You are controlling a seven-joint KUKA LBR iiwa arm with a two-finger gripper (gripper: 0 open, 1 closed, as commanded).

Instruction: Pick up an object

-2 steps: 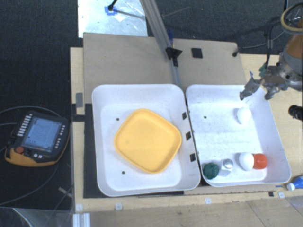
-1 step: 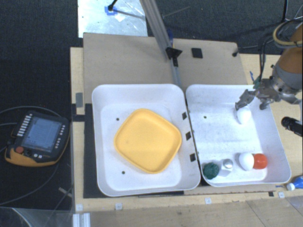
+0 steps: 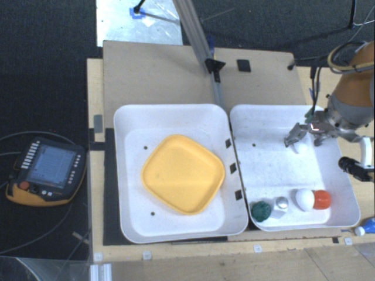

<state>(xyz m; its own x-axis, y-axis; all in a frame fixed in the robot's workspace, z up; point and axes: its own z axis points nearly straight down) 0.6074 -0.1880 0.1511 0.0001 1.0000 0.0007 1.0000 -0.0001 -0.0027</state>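
The fingers (image 3: 303, 136) hang spread wide with nothing between them over the right bin (image 3: 266, 157); the white ball (image 3: 304, 199) lies toward its near edge, well apart.

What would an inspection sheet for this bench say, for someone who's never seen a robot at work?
Surface: two white bins side by side, left bin, right bin, on a brown board.
Job's things: yellow plate in left bin; green ball, small silver object, white ball, orange ball along the right bin's near edge.
Clutter: nothing seen.
Grippers: gripper over the right bin's far right, apart from the balls.
Cables: black cables at top right.
Surroundings: teach pendant on dark floor, left.
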